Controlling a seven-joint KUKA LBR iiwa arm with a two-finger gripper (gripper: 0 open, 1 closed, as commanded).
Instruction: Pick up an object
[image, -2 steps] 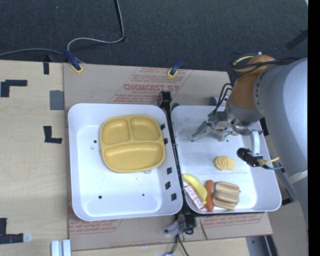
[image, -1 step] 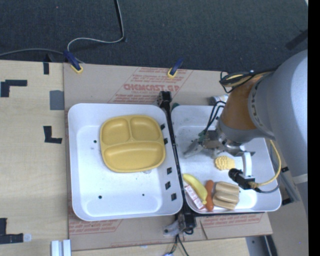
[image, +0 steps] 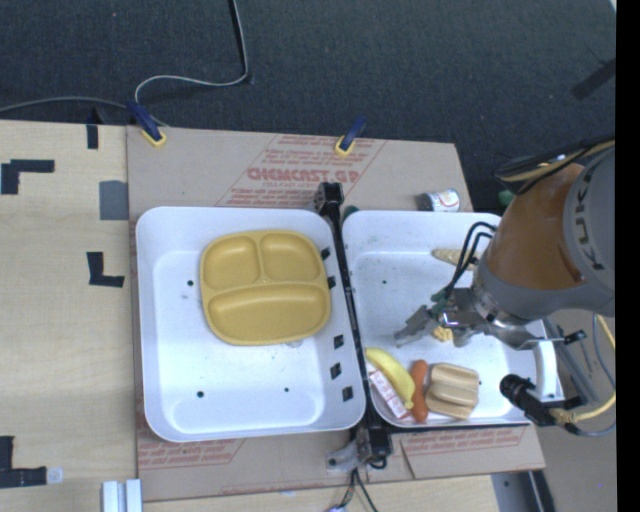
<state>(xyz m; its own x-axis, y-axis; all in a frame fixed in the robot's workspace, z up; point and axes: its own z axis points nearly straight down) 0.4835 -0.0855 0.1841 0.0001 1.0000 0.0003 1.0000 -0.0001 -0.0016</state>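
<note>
So far nothing has been lifted, as far as can be judged. The claw (image: 428, 326) hangs in the right-centre of the frame, over the bare middle of the right bin (image: 392, 262), with the grey arm (image: 535, 250) and its orange band coming in from the right edge. Its two thin fingers (image: 410, 330) stand spread apart, pointing toward the left of the frame, and no object lies between them: the claw is open and has hold of nothing.

The candidates for picking sit in the lower part of the right bin, just below the claw. A banana (image: 392, 372) lies at a slant near the divider between the bins, touching a small packet with red print (image: 385, 388) at its lower side. Beside it to the right is an orange carrot-like piece (image: 419, 388), and next to that a tan bread-like block (image: 453, 390). A pale object (image: 452, 257) shows in the upper right of the same bin, partly hidden by the arm. The left bin (image: 170, 330) holds a yellow divided tray (image: 266, 284) in its upper half.

The whole grasp is yet to be done: the claw must shift toward the bottom of the frame, settle over one item, close and raise it. The banana looks nearest.
</note>
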